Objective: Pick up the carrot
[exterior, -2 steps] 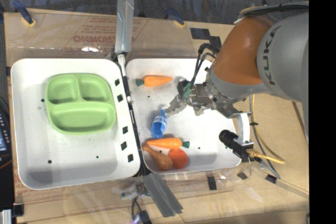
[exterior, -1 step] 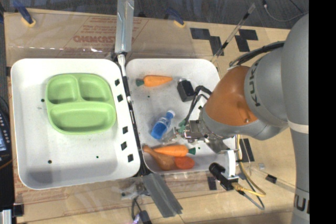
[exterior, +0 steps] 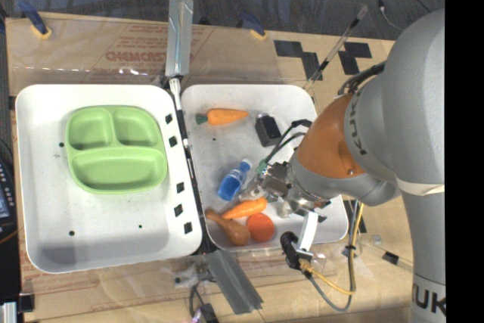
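Right bin: carrot at 12 o'clock, second carrot, blue bottle, orange ball. Left bin: green tray. Hand state unclear.

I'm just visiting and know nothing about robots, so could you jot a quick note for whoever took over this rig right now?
Gripper: low in the right bin, beside the near carrot; I cannot see whether its fingers are open or shut, and nothing shows between them.
Carrots: there are two. One carrot lies at the far end of the right bin; another carrot lies at the near end among a blue bottle, an orange ball and a brown piece.
Left bin: holds a green divided plate.
Done: no carrot lifted.
Left: grasp and raise one.
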Controlling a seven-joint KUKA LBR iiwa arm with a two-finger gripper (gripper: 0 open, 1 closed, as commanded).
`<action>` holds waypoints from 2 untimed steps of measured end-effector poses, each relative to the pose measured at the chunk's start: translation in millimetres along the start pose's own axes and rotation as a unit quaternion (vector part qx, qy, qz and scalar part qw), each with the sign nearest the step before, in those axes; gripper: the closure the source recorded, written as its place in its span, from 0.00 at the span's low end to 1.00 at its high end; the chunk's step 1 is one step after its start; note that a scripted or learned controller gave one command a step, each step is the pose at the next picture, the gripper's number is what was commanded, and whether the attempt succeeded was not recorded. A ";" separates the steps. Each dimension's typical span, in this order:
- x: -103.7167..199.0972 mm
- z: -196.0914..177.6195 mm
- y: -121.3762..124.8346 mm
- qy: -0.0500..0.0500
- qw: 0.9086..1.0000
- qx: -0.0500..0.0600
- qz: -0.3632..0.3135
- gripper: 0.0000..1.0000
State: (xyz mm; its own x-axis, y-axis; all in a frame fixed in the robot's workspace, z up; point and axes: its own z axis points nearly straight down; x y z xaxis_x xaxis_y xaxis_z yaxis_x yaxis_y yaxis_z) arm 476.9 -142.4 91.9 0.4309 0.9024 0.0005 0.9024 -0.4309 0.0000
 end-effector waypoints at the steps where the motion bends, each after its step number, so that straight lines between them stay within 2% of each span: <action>1: 0.1 -9.2 0.4 0.000 1.000 0.000 -0.002 1.00; 2: 67.2 -143.1 34.6 0.000 1.000 0.002 -0.019 1.00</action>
